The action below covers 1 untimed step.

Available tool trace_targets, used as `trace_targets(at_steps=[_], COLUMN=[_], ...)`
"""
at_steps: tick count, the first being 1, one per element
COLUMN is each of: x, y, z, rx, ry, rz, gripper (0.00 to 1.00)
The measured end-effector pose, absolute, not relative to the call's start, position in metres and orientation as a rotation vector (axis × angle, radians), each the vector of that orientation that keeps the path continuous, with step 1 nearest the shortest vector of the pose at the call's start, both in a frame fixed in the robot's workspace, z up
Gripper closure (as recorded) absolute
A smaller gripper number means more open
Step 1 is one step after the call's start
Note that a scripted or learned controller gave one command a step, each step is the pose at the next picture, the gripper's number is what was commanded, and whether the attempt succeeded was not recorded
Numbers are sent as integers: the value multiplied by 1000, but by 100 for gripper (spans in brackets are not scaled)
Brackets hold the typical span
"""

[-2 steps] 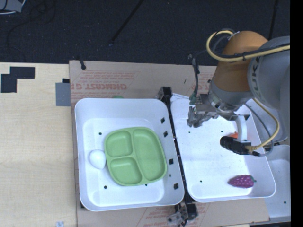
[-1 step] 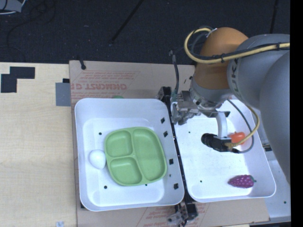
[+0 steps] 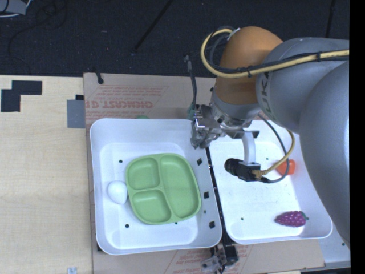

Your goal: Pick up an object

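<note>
My gripper (image 3: 201, 133) hangs over the far end of the divider between the two bins, below the orange wrist band (image 3: 245, 67). I see nothing held in it. A green three-compartment plate (image 3: 162, 187) lies in the left bin (image 3: 102, 153), with a white egg-shaped ball (image 3: 117, 192) touching its left rim. In the right bin (image 3: 319, 227) a purple bunch of grapes (image 3: 291, 218) rests near the front right corner. A small orange object (image 3: 288, 166) sits at the right side, partly hidden by a cable.
A black connector (image 3: 240, 169) on a cable dangles from the arm above the right bin's floor. The grey arm covers the right bin's far right part. Cardboard (image 3: 142, 99) lies under the bins, with a wooden benchtop (image 3: 40, 181) to the left.
</note>
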<state>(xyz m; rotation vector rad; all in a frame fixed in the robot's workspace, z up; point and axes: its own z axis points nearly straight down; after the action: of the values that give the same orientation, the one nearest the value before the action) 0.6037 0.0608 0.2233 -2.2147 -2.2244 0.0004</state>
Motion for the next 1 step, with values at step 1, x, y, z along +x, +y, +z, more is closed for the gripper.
trace_targets(at_steps=[1], x=[597], y=[109], z=[222], rx=[-2214], ry=[-2224], rz=[2], gripper=[100])
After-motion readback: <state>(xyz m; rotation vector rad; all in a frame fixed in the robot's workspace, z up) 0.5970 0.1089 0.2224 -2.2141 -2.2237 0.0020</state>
